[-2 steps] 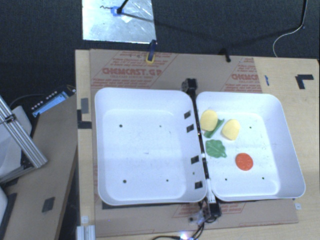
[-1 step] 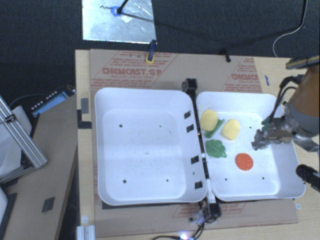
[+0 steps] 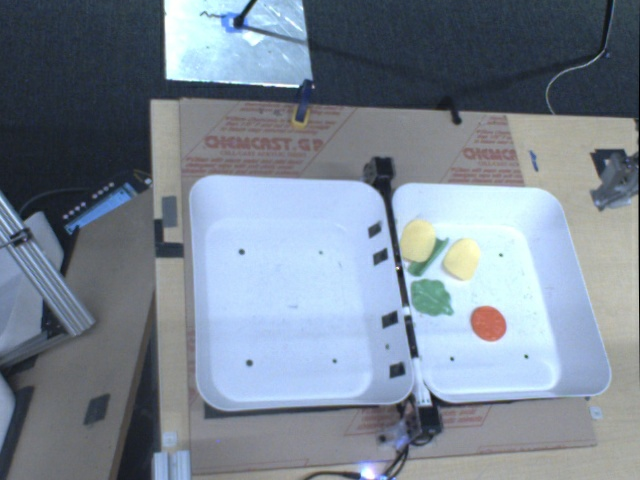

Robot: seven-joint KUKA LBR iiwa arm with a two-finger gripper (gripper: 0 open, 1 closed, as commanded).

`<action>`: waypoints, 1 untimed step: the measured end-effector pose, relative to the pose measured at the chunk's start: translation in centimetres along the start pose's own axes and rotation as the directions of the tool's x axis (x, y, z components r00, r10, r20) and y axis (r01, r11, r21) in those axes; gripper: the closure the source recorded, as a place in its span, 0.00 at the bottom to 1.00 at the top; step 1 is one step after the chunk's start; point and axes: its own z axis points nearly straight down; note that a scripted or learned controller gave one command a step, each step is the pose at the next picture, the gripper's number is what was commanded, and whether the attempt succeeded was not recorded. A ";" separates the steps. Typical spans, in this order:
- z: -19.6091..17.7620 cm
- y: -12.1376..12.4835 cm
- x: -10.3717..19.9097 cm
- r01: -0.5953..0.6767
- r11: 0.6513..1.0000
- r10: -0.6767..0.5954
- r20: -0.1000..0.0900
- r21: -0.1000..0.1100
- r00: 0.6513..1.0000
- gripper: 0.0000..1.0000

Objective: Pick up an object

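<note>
**Two bins on the desk, four items in the right one**

Dark carpet surrounds your desk, and a brown cardboard sheet lies under both white bins. Your left bin shows bare white floor with a few small dark holes. Your right bin holds all four objects, gathered in its left half. Look first at the yellow piece just beside the divider between the bins; a thin green strip runs from under it toward the second yellow piece close by. Below them you will find a flat green leafy shape, and near its lower right a round orange disc, apart from the rest. At the right edge you can see a small grey metal part, clear of the bins; whether the jaws are spread or pressed together, you cannot tell. A shiny square plate lies on the carpet beyond the desk.
</note>
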 end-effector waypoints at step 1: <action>-5.0 6.1 -4.5 -0.004 1.000 0.004 0.001 0.012 1.000 1.00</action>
